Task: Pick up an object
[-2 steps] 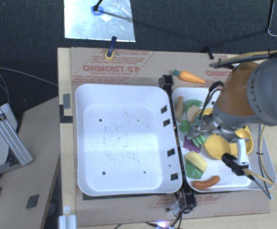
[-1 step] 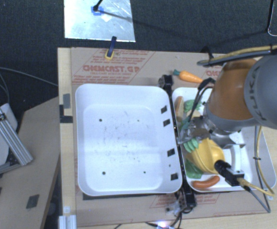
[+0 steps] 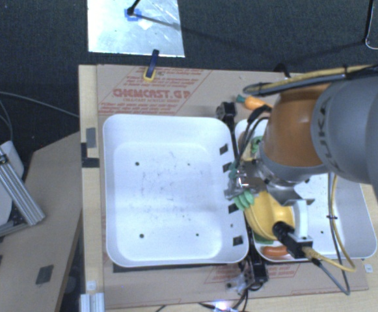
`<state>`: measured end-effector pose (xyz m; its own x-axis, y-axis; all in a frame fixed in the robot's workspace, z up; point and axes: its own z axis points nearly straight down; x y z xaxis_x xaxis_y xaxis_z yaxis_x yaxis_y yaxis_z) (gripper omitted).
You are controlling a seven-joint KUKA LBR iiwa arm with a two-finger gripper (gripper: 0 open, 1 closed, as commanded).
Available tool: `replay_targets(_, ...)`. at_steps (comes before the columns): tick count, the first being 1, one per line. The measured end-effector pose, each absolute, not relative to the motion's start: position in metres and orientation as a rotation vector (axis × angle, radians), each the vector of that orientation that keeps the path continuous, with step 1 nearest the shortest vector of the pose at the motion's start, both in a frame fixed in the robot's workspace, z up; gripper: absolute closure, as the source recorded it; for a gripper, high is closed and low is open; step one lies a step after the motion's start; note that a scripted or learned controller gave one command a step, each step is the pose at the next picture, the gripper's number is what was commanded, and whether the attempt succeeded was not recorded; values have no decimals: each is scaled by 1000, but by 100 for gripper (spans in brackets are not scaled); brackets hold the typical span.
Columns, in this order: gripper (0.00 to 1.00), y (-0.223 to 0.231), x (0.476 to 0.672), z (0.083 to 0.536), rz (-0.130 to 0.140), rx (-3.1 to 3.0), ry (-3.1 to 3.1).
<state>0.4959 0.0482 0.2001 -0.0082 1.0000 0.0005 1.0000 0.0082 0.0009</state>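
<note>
Arm [image 3: 319, 129] hides most of right bin [image 3: 361, 239]; yellow object [image 3: 267, 216] partly covered.

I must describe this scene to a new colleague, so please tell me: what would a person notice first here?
First, the large grey arm with an orange band, reaching in from the right and covering much of the right shallow white bin. Next, the left shallow white bin, broad and bright in the middle of the bench. Then a yellow rounded object with a small green piece beside it, under the arm near the divide between the bins.
</note>
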Motion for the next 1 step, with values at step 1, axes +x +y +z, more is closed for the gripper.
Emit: replay_targets(1,100,20,486,183,-2,2223,2223)
